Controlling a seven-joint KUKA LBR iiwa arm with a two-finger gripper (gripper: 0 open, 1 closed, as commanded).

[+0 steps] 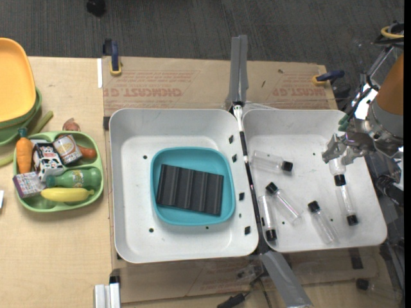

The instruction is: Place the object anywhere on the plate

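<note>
Looks early in the job, honestly. Teal squarish plastic plate (192,188) sitting in the left shallow white bin (125,172), already carrying a dark grey ribbed rectangular block (191,188). Over in the right shallow white bin (302,133), several clear plastic tubes with black caps scattered about: one near the top left (272,163), two crossing near the middle (280,199), another low down (321,222), one along the right side (347,204). Metal two-finger claw (339,162) down at the right edge of that bin, looking pinched on another clear black-capped tube (339,173) hanging upright below the tips. So probably grabbed, not confirmed. Left to do: lift, carry across the divider, drop on the teal plate.
</note>
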